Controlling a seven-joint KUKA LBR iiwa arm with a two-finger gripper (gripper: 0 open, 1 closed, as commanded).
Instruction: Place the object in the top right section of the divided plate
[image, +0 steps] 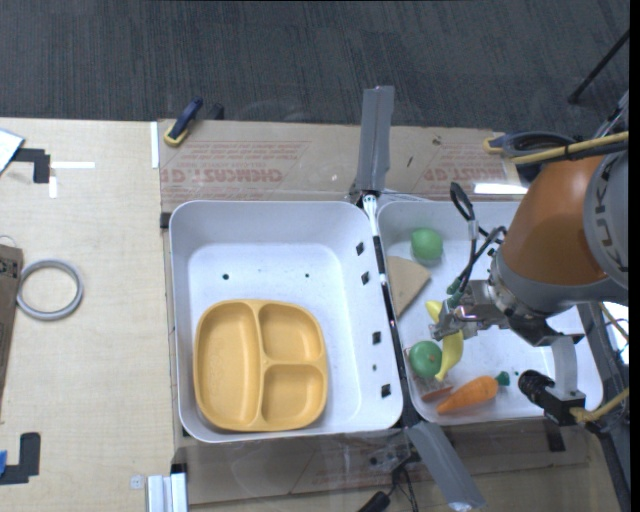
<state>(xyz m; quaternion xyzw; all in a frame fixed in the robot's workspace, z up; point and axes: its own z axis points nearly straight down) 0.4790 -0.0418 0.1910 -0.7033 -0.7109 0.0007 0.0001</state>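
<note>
gripper fingers: too small and cluttered to tell their state
banana (450, 345): partly covered by the gripper (452, 318)
right bin (440, 212): far side hidden beneath the arm (560, 235)
arm: cut off by the right edge
lower green ball (425, 357): partly hidden behind the banana

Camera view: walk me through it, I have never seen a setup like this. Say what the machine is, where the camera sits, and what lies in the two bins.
The one camera looks down at a slant on a bench with two white bins. The grey and orange shape at the right is a robot arm; its gripper hangs over the right bin, right above a banana. I cannot tell whether it holds anything. That bin also has two green balls, a carrot and a tan wedge. The left bin has a yellow divided plate, where an object should go. A tape roll lies on the bench at the left.
</note>
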